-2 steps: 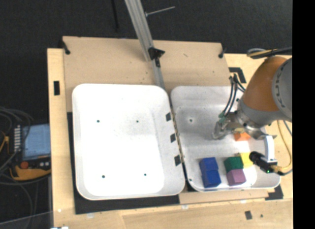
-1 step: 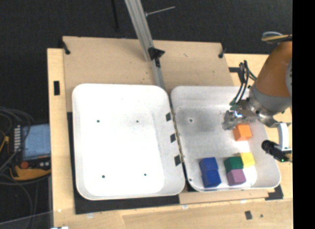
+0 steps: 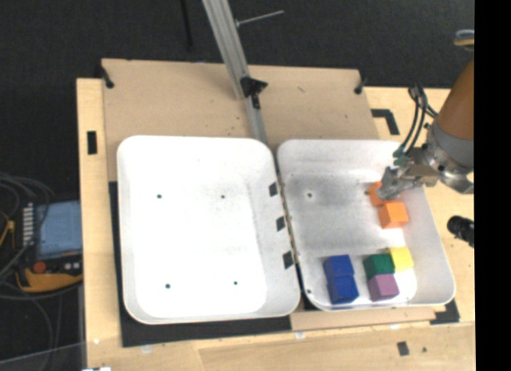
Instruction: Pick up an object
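Camera view: right bin [image 3: 319,162] holds orange [image 3: 393,215], blue [image 3: 341,278], green [image 3: 378,265], yellow [image 3: 402,258], purple [image 3: 384,286] blocks; hand [image 3: 389,187] state unclear.

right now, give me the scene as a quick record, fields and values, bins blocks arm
left bin: white, shallow
right bin: white, holds all the blocks
orange blocks: far right of the right bin, one partly under the gripper
blue blocks: two, touching, near edge
green block: beside yellow block
purple block: in front of the green one
gripper: low over the orange blocks
grasp: cannot tell
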You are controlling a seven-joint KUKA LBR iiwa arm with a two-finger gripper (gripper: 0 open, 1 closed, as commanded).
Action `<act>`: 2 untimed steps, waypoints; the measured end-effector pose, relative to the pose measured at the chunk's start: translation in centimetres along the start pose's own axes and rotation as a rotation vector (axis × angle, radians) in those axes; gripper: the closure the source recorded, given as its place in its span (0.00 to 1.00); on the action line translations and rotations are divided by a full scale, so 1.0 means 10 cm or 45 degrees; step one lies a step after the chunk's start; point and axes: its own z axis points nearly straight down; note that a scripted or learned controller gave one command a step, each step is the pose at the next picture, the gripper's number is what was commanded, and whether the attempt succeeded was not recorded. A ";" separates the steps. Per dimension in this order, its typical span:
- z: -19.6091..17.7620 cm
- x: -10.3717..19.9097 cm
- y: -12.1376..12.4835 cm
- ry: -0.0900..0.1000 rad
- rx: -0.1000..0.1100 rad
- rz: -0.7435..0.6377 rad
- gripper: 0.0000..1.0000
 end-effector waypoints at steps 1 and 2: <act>-0.14 -0.01 0.01 0.003 0.005 -0.008 1.00; -0.08 0.49 0.00 0.004 0.009 -0.017 1.00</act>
